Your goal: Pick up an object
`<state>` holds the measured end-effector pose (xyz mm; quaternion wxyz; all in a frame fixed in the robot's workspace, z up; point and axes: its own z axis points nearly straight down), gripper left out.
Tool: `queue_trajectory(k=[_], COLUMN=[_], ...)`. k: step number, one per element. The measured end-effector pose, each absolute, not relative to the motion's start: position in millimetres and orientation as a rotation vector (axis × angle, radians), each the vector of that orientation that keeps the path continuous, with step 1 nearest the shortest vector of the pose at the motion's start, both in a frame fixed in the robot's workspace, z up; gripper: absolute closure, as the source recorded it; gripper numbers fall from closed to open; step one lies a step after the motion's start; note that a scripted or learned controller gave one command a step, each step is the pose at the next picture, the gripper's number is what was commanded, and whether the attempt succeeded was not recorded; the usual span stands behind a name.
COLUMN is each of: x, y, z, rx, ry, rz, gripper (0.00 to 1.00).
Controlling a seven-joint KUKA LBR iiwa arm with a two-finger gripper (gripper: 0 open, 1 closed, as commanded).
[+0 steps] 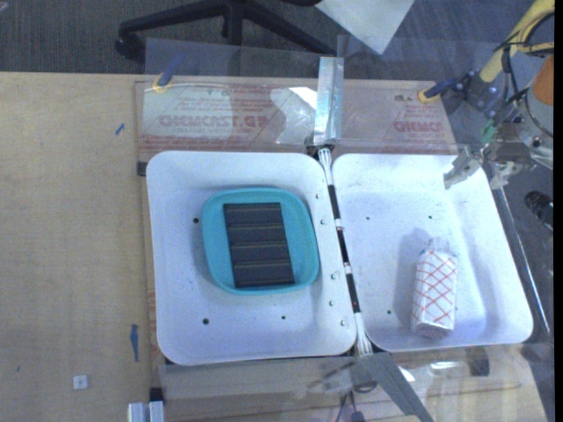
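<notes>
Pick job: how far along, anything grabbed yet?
Nothing looks done: the red-checked white bottle lies on the floor of the right bin, and the teal tray with its dark ribbed insert sits flat in the left bin. In hand: the hand hangs over the right bin's far right corner, apart from the bottle. Left: descend, grip, lift.

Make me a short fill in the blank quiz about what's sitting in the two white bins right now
1. The teal square plastic dish with a dark ribbed insert lies in the ____ white bin.
2. The white carton with a red lattice pattern lies in the ____ white bin.
3. The gripper hangs over the right bin's ____ right corner.
4. Each bin contains ____ object.

Missing words: left; right; far; one
</notes>
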<state>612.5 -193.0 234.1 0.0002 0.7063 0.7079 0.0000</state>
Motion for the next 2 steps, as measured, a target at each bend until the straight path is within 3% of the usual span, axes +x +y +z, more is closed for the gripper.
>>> queue_trajectory(k=[1, 2], x=[612.5, 523.5], y=[-193.0, -177.3], z=[234.1, 135.4], rx=[2.218, 2.043], ry=[2.224, 2.385], rz=[0.0, 0.0], gripper=[0.0, 0.0])
